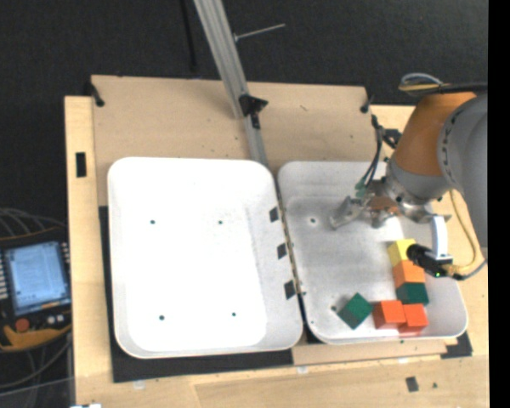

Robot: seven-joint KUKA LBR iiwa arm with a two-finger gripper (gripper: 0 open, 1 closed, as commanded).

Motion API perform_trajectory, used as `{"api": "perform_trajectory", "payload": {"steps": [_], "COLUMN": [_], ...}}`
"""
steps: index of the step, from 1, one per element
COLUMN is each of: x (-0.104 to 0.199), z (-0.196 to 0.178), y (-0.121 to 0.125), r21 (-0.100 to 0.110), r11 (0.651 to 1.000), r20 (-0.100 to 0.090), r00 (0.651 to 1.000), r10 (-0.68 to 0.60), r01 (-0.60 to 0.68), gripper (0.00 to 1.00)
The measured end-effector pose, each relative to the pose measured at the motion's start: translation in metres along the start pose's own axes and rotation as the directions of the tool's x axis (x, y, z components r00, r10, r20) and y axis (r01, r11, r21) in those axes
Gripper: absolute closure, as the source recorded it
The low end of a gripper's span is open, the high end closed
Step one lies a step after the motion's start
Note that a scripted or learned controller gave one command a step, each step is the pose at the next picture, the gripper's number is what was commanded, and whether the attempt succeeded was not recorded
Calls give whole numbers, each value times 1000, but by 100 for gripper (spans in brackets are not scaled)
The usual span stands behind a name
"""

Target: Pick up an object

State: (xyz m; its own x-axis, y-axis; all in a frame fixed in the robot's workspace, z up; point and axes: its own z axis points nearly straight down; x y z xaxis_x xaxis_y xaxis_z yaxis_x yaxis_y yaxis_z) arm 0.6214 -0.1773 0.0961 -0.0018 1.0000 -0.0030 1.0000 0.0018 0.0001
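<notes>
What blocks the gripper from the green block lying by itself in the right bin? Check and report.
Nothing visible does. The gripper sits over bare bin floor in the right bin, and the green block lies nearer the front wall with open floor between them. The orange blocks sit beside it, toward the arm.

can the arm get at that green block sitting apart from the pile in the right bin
Probably yes. The green block lies by itself on the floor of the right bin, a gap away from the orange blocks. The gripper is over the same bin with nothing between.

No readable text, handheld pendant screen (36, 279) lit at left edge, contents too blurred
</notes>
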Motion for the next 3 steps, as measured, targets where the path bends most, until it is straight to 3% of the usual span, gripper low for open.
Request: {"api": "perform_trajectory", "payload": {"steps": [1,3], "x": [-1,-12], "z": [-13,-109], "y": [1,-2], "r21": [-6,-7], "r11": [1000,1000], "r20": [1,-1], "r00": [1000,1000], "r10": [1,2], "r01": [-1,-2], "gripper": [100,100]}}
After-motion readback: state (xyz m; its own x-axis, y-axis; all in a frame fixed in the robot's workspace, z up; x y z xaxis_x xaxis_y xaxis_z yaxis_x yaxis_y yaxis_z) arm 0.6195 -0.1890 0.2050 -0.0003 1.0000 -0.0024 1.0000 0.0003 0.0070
